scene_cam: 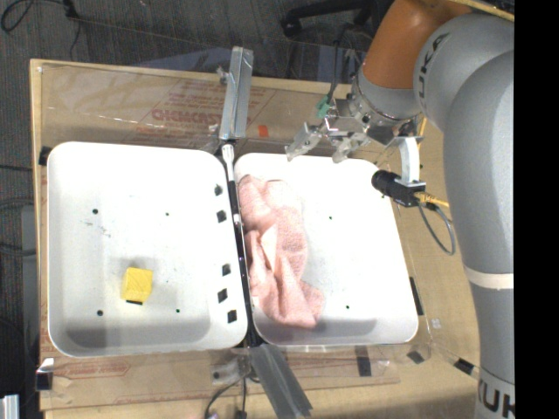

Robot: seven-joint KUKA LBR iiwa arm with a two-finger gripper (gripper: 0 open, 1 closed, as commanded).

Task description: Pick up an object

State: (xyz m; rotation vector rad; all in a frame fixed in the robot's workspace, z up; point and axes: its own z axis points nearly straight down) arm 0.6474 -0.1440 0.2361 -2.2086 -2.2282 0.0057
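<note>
Two shallow white bins are set side by side on the counter (105, 85), probably so that objects can be picked from either one without the arm's base being moved. The left bin (87, 173) holds a small yellow block (137, 285), lying flat on the floor toward the near-left part. The right bin (367, 260) holds a pink cloth (278, 256), crumpled and bunched along the bin's left wall, just beside the divider (232, 234) between the bins; its loose, folded lie suggests that it was dropped there rather than laid out.

The end effector (319, 145) is seen at the far rim of the right bin, raised above the bin floor, with its two fingers spread apart and nothing between them. This open, lifted pose is judged to be a ready stance for a descent, not a grasp.

From the end effector, the pink cloth lies at about 7 o'clock and near; its upper edge is close below the fingers but is not touched by them. The yellow block lies at about 8 o'clock, well apart, across the divider in the other bin.

The cloth is judged the nearer candidate. It is soft, so a pinch on a raised fold would be needed, and a miss is possible if the fingers close on a flat part.
</note>
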